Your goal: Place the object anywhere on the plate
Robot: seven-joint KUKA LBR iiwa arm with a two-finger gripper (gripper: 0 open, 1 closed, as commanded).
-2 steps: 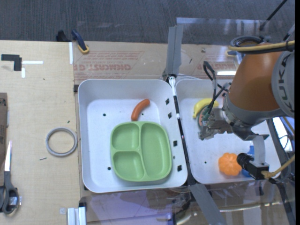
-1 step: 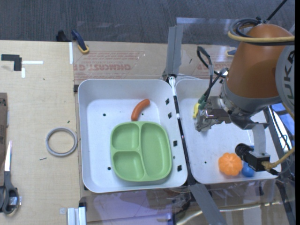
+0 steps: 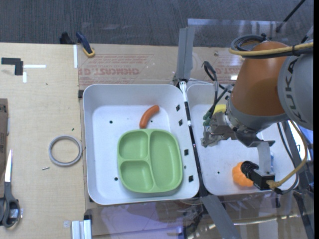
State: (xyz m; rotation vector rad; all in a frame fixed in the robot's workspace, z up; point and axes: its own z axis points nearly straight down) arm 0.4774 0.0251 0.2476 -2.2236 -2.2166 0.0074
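Note:
A green three-compartment plate [image 3: 149, 160] lies in the left white bin [image 3: 97, 133], toward its front. An orange sausage-shaped object [image 3: 149, 116] rests on the bin floor just behind the plate, touching nothing. In the right bin [image 3: 214, 176], a round orange object [image 3: 241, 176] sits near the front right, partly covered by a black part of the arm. My gripper [image 3: 211, 136] hangs over the left side of the right bin, under the orange wrist band [image 3: 261, 78]. It is left of and behind the round orange object, and I see nothing held in it.
The raised divider [image 3: 188, 133] between the bins runs just left of the gripper. On the bench at left lie a grey tape ring [image 3: 65, 150] and scissors [image 3: 7, 205]. A blue-handled clamp [image 3: 85, 44] sits at the back. Cables [image 3: 214, 91] hang by the wrist.

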